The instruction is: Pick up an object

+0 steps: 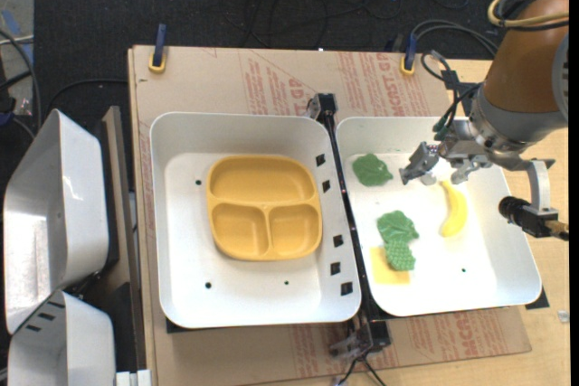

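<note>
My gripper (441,171) hangs over the back part of the right bin (507,280), open, with nothing between its fingers. A yellow banana (453,211) lies just in front of it, below the right finger. A flat green leaf-like piece (370,169) lies to the gripper's left, near the bin's back left corner. A knobbly green vegetable (397,237) lies nearer the front, its lower end resting on a flat yellow-orange slice (389,272).
The left bin (181,285) holds a yellow three-compartment plate (265,205). A black divider with clips (336,194) runs between the bins. The arm's orange band (534,59) rises at the right. Cables lie beyond the bench's back edge.
</note>
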`<state>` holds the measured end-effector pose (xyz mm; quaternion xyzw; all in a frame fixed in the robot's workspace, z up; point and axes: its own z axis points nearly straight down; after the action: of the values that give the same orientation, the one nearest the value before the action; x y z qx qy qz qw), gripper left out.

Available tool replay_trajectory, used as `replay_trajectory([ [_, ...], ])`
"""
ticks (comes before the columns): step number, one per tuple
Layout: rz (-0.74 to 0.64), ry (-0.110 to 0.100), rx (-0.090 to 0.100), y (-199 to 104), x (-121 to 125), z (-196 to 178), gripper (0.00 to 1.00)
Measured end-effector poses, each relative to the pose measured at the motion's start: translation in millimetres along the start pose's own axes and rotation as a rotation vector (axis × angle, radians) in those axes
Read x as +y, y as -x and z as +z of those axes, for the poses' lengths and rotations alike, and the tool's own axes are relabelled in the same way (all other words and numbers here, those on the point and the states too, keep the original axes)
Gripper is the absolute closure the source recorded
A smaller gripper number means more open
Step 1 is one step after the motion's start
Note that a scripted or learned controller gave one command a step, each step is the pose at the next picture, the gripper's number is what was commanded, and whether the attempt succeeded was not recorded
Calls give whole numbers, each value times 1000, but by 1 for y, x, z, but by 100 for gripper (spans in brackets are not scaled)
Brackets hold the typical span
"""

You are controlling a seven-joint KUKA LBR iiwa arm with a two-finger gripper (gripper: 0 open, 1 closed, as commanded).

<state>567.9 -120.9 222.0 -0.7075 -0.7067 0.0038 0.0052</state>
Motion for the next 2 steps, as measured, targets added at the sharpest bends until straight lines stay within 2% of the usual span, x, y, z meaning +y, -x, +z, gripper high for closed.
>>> replay_trajectory([
  [1, -2, 12, -2, 0, 3, -7, 0],
  [2, 1, 6, -1, 1, -6, 53, 0],
])
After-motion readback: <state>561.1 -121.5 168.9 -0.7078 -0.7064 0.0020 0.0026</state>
